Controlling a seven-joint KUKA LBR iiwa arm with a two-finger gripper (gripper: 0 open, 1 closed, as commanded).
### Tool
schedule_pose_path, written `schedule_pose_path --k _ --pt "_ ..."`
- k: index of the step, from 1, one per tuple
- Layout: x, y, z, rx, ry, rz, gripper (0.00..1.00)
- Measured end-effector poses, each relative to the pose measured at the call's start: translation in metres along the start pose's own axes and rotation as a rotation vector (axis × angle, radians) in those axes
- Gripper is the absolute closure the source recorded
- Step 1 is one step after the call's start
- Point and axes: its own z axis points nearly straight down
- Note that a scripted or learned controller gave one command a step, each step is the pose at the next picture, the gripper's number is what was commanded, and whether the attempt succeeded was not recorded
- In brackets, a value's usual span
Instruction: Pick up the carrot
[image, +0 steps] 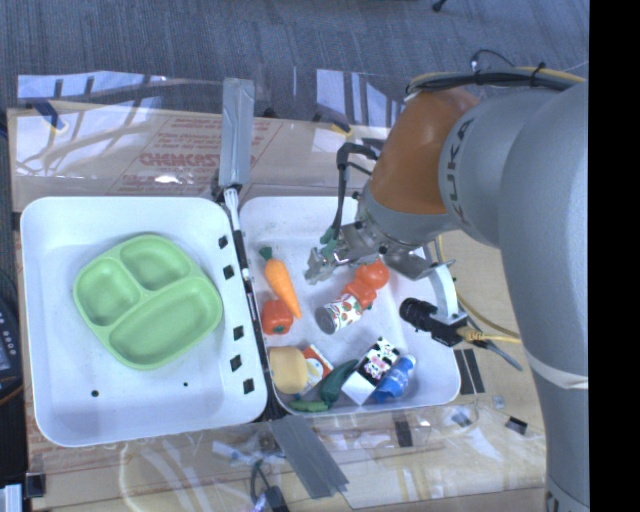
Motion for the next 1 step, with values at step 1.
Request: schedule_pose_path --k 1 --pt "0.0121 0.0114 0.02 0.004 0.002 0.082 0.0"
